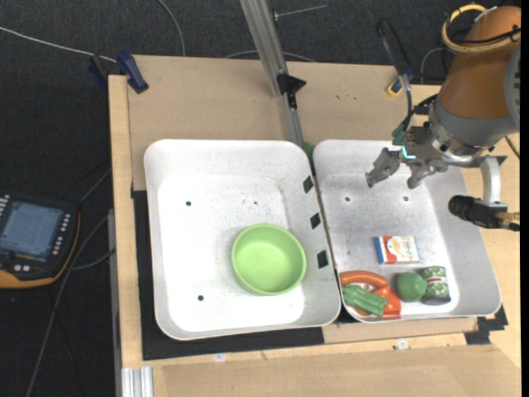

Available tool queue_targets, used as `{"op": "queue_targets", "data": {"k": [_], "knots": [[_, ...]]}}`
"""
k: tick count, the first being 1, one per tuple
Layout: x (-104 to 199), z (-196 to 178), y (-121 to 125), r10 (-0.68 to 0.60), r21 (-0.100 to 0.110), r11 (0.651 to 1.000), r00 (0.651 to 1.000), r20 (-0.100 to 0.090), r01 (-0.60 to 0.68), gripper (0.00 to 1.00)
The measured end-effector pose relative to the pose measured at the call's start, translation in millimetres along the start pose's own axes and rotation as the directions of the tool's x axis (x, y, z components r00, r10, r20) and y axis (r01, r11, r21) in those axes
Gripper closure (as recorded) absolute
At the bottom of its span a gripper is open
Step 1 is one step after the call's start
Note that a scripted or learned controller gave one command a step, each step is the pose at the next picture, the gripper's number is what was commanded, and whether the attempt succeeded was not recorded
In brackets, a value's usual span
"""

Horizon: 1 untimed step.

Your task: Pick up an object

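Nothing has been picked up yet, as far as I can see from here. The grey two-finger end effector (397, 170) hangs over the far part of the right-hand shallow white bin (463, 238), its fingers spread apart with bare bin floor showing between them, so it has hold of nothing. The whole job looks to be still ahead: choosing a thing, coming down on it, closing and lifting.

The likely candidates lie bunched at the near end of that same bin, well apart from the end effector. There is a small flat white carton with blue and orange printing (396, 248), lying by itself. Nearer the rim sit a round green ball-like object (409, 285), touching a small can with a green patterned label (436, 284), and an orange and green toy vegetable piece (366, 294) pushed into the corner.

The left-hand shallow white bin (182, 180) holds a light green plastic bowl (268, 259), upright.

The carton and the can both carry print, but it is too small to read; no brand can be made out.
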State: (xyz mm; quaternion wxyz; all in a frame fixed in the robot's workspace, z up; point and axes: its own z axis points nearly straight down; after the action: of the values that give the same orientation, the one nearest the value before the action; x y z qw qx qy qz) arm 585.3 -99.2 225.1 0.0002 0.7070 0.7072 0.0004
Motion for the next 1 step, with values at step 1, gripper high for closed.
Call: {"op": "queue_targets", "data": {"k": [1], "knots": [[0.0, 0.1, 0.0, 0.0, 0.0, 1.0, 1.0, 0.0, 0.0, 0.0]]}}
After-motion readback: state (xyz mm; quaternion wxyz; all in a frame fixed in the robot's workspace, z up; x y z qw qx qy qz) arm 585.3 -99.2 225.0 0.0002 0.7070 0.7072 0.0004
